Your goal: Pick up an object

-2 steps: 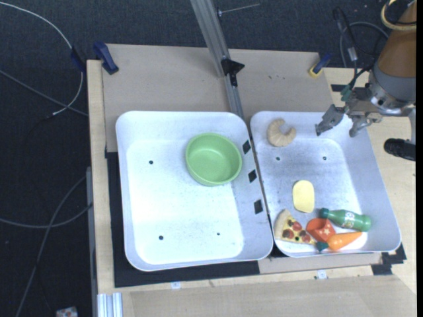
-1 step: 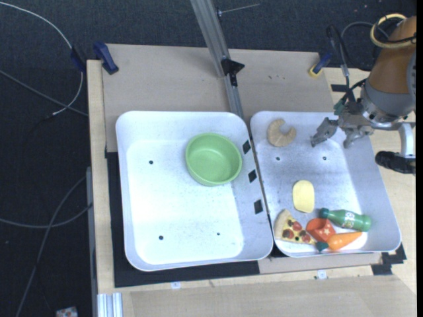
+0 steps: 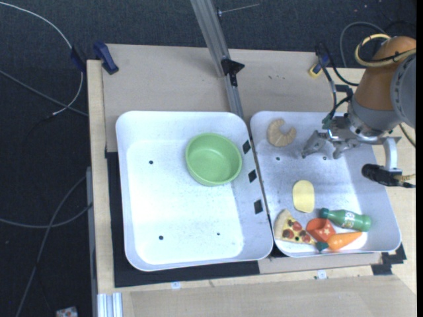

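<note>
The green bowl (image 3: 213, 158) is sitting alone in the left bin (image 3: 142, 243); in the right bin (image 3: 383, 207), a tan croissant-shaped piece (image 3: 281, 132) is lying near the far wall, a yellow piece (image 3: 303, 196) mid-bin, and pizza slice (image 3: 291, 228), green bottle (image 3: 346, 218) and carrot (image 3: 343, 241) are crowding the near edge; the gripper (image 3: 326, 144) is hanging over the far part, jaws released, grasping nothing; approach step judged underway; next move is calling for choosing a target, likely the croissant-shaped piece, then descending.
</note>
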Robot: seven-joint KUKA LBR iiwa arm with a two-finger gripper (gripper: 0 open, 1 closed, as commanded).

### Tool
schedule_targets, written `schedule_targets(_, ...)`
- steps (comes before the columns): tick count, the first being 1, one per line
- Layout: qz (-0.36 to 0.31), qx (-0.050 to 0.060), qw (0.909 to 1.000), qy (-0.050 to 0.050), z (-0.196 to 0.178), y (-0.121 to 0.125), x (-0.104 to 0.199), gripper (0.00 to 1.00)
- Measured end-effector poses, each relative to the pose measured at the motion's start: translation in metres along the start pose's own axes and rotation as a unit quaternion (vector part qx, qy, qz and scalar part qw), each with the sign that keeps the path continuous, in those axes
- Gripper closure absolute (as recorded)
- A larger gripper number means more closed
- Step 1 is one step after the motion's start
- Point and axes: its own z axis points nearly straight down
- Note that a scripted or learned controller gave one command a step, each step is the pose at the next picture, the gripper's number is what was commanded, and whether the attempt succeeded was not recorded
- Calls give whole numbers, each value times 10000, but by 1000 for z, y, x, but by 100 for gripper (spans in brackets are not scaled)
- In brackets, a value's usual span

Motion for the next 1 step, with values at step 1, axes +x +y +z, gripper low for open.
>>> schedule_targets(1, -5, -44, 10000, -7, -17, 2, 0, 100)
